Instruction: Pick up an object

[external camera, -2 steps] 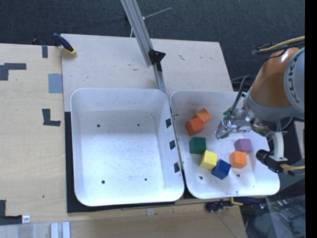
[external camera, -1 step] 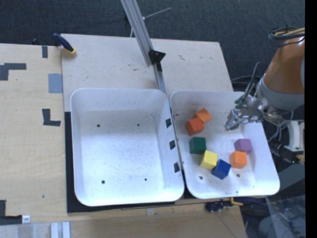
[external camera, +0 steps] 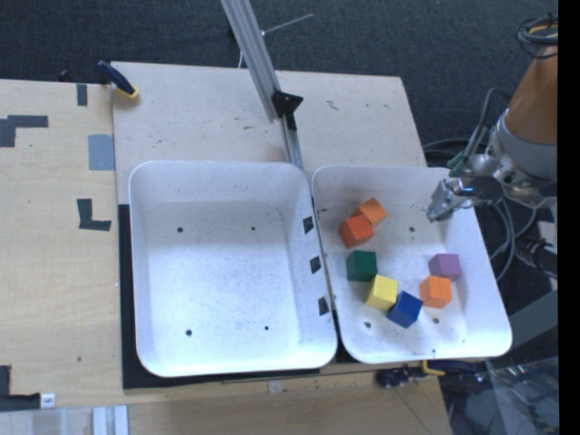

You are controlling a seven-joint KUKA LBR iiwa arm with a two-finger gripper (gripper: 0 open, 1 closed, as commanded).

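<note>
The right bin [external camera: 471, 333] holds several small blocks: two orange ones [external camera: 372, 211] [external camera: 356, 230] at the upper left, a green one [external camera: 362, 265], a yellow one [external camera: 381, 291], a blue one [external camera: 405, 309], another orange one [external camera: 436, 291] and a purple one [external camera: 444, 265]. My gripper [external camera: 441, 203] hangs over the bin's upper right part, up and to the right of the purple block. Nothing shows between its fingers, and it is apart from every block.
The left bin [external camera: 145, 243] lies beside the right one. A slanted metal rail [external camera: 258, 53] runs down to the bins' shared edge. Cables hang at the right of the bench. A blue and yellow tool [external camera: 118, 80] lies at the back left.
</note>
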